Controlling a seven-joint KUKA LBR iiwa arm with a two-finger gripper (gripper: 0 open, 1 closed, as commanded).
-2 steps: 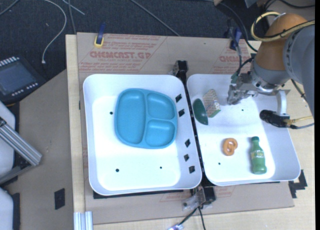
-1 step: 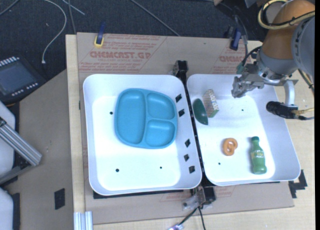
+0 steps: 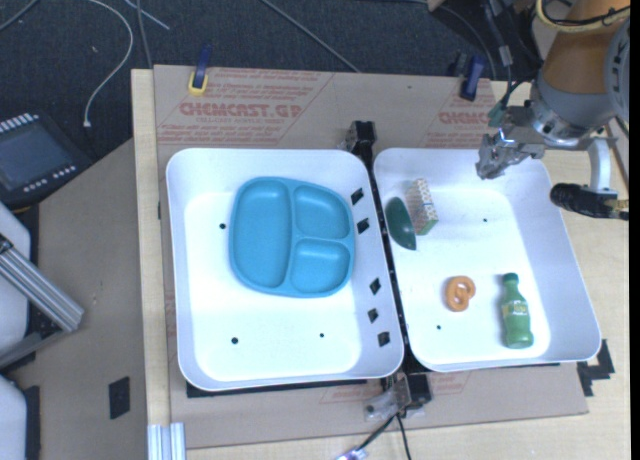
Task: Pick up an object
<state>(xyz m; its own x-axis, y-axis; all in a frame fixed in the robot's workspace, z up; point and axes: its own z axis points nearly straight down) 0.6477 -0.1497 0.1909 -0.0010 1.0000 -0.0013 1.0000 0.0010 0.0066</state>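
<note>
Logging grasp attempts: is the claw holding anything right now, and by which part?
Nothing is held. The claw hangs over the right bin's far edge, nothing between its fingers.

Around the two bins (image 3: pixel 190 248) lie a cardboard sheet (image 3: pixel 300 98) beneath, cables (image 3: pixel 100 8) behind, and a dark screen (image 3: pixel 30 153) to their left.

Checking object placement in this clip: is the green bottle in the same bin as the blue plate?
No. The green bottle lies in the right bin, while the blue plate sits in the left bin.
</note>
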